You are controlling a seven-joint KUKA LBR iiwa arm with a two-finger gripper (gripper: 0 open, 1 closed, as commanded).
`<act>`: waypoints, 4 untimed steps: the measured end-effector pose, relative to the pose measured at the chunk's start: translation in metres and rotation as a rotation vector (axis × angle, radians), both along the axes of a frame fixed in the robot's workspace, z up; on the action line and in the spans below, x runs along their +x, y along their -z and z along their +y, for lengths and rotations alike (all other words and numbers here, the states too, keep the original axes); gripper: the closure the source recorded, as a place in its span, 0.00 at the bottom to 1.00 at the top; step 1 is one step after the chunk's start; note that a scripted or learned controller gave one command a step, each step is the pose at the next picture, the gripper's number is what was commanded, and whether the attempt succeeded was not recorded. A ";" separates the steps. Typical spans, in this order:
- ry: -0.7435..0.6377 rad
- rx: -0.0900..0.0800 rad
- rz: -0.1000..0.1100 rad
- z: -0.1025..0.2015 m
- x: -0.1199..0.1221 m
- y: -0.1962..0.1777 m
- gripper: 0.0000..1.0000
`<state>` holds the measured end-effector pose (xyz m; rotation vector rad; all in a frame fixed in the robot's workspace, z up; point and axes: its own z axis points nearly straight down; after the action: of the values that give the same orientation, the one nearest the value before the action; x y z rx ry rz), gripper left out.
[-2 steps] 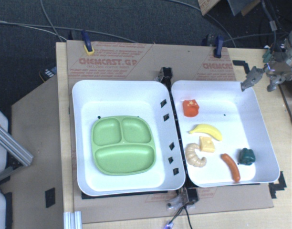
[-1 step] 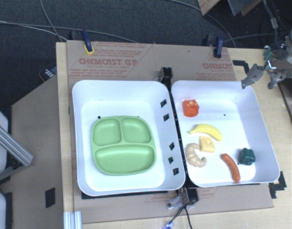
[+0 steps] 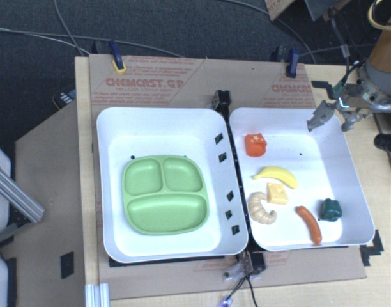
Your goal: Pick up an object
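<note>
Tool (image 3: pixel 329 117) hangs over the right bin's (image 3: pixel 349 165) far corner, fingers spread, pinching nothing. Pickable toy foods lie loose in that bin: tomato (image 3: pixel 255 144), banana (image 3: pixel 276 176), sausage (image 3: pixel 308 223). Green divided plate (image 3: pixel 165 194) sits in left bin.

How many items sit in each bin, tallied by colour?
Right bin:
Red: 2, the tomato and the sausage
Yellow: 2, the banana and the cheese
Beige: 1, the croissant
Dark green: 1, the pepper
Left bin:
Light green: 1, the tray
Total: 7
</note>
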<state>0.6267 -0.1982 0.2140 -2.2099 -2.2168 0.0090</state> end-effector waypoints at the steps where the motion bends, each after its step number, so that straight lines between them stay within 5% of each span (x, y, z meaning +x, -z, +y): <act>1: 0.002 0.001 0.001 -0.001 -0.007 0.066 0.00; 2: 0.003 0.000 0.001 -0.009 -0.011 0.129 0.00; 3: 0.002 0.000 -0.003 -0.009 -0.009 0.117 1.00; 4: 0.001 -0.003 -0.012 -0.001 -0.009 0.073 1.00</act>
<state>0.6174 -0.1993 0.1410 -2.2185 -2.2236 -0.0005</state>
